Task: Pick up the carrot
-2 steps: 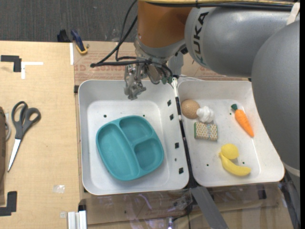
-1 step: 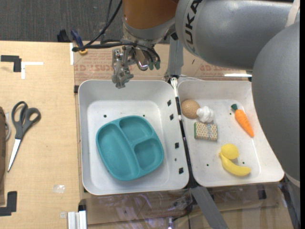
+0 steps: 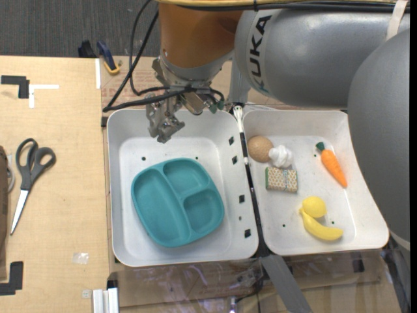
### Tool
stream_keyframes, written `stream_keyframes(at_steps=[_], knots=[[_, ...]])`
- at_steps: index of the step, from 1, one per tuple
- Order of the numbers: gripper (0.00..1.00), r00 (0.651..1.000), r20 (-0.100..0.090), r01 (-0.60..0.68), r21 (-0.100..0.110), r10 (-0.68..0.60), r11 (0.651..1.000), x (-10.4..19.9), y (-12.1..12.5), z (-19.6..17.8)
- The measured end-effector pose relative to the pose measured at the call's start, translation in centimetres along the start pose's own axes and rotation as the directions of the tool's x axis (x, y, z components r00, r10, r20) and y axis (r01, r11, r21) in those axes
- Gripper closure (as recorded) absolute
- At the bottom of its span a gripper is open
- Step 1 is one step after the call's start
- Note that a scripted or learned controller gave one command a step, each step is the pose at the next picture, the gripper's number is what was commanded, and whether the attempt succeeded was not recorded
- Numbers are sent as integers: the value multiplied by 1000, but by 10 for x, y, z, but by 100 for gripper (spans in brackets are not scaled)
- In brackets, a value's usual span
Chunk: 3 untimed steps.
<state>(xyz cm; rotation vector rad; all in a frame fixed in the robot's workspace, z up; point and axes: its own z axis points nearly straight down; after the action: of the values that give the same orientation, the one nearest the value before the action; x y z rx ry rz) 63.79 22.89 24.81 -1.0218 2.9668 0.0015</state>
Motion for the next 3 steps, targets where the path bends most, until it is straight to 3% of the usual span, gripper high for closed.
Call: stream_keyframes(at_steps=[1,2,3], knots=[[100,957,2,-290,1,290,957,3,-42,-122],[100,947,-2,-321,0,321,947,49,25,-90],[100,916,-2,-402,1,402,916,90,71,-49]])
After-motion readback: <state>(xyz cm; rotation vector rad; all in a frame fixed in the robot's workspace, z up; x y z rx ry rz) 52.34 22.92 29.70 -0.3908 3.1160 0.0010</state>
